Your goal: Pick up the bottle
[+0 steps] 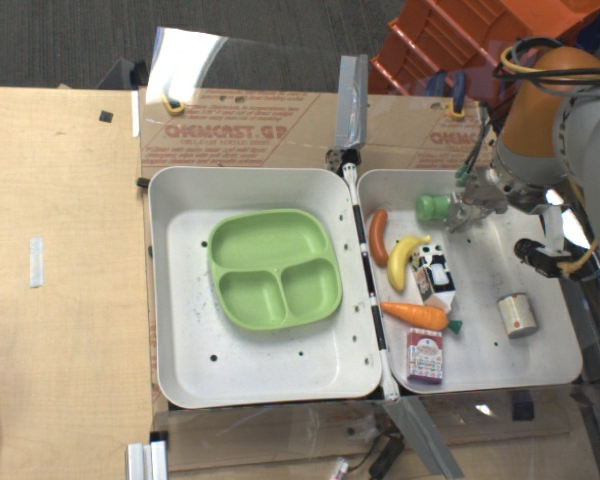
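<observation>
From my remote station I read the scene against one landmark, the right bin (555, 363). The claw (464, 208) sits low in that bin's far left part, and the green bottle (433, 207) lies on its side directly to the claw's left, touching or nearly touching it. I cannot tell whether the claw is released or clenched, and I cannot confirm that the bottle is between its gripping parts. Along the bin's left side, from far to near, lie a hot dog sausage (378, 236), a banana (404, 258), a small black-and-white cow-pattern carton (435, 271), a carrot (417, 314) and a red snack pouch (425, 356) close to the near wall. A small beige can (517, 315) lies on its side toward the bin's right, well apart from the bottle. To the left of the right bin, sharing a wall with it, the left bin (170, 298) holds a green three-compartment plate (274, 267). Both bins rest on the desk (60, 268).
</observation>
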